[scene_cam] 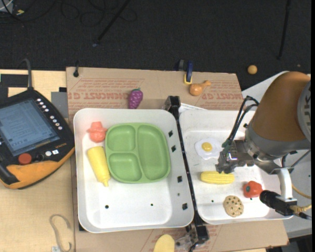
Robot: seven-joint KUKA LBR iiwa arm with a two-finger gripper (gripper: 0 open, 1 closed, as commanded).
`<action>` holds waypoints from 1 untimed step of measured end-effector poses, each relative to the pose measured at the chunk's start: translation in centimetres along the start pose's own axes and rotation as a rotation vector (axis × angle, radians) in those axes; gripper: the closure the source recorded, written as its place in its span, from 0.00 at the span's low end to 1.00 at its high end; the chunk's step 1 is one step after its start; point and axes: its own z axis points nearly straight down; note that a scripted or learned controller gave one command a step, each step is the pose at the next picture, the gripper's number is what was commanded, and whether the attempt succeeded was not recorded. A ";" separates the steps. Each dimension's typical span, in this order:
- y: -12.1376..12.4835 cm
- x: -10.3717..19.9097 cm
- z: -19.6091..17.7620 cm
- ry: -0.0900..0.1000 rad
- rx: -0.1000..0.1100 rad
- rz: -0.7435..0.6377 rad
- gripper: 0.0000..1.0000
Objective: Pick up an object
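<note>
- nothing looks lifted yet: every toy in the right bin (199, 127) lies on its floor, so by my reading the pick is at the reach-down stage, with the grasp and the lift left to do.
- the gripper (224, 165) hangs low at the middle of the right bin, just above the corn cob (217, 178), at the cob's 12 o'clock and toward its right end.
- the cob, the likeliest target, lies flat, long axis running from 9 to 3 o'clock, and nothing shows it raised.
- the claw: its dark tip blurs into the cob's upper edge, so i cannot tell how far apart it stands, nor whether it touches the cob or hovers over it; nothing is seen held.
- other choices in the same bin: a fried egg (206, 148) at the gripper's 11 o'clock, a red tomato (253, 188) at 4 o'clock, a cookie (233, 206) at 5 o'clock.
- the left bin (94, 214) holds a green divided plate (137, 153), a yellow bottle (98, 164) at the plate's 9 o'clock and a pink toy (96, 132) at its 10 o'clock, all well apart from the gripper.
</note>
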 end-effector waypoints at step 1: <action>0.0 -0.2 -2.1 -0.001 -0.005 -0.001 1.00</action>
